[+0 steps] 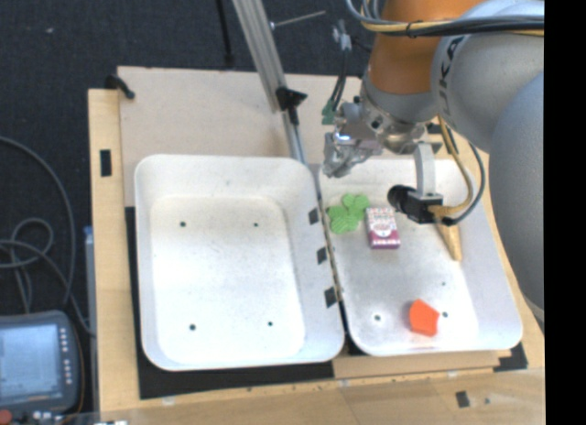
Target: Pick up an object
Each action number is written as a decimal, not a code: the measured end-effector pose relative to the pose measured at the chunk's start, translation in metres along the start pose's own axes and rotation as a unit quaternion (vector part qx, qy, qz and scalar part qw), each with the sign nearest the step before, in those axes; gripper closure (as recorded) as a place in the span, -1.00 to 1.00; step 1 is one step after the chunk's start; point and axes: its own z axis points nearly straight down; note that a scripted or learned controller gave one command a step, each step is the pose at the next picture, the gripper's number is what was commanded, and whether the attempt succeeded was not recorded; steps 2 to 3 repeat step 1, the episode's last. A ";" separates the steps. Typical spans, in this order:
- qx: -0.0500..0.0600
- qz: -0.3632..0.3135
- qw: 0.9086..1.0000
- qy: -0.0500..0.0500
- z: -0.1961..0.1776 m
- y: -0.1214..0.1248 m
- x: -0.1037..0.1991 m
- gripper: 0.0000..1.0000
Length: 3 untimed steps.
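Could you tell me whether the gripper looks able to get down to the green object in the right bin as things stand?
Probably yes. The gripper hangs just above and behind the green object, with nothing between them. The pink box lies close beside it and the bin wall on the other side, so room is tight.

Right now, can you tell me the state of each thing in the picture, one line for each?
gripper: above the right bin's far left corner, holding nothing that shows.
green object: lying in the right bin, near the gripper.
pink box: lying flat, right of the green object.
orange block: lying apart near the front rim.
right bin: holds these objects.
left bin: beside the right bin.
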 end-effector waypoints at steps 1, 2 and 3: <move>0.001 0.000 1.000 0.000 0.023 0.014 0.041 1.00; 0.001 0.000 1.000 0.000 0.023 0.014 0.041 1.00; 0.001 0.000 1.000 0.000 0.023 0.014 0.041 1.00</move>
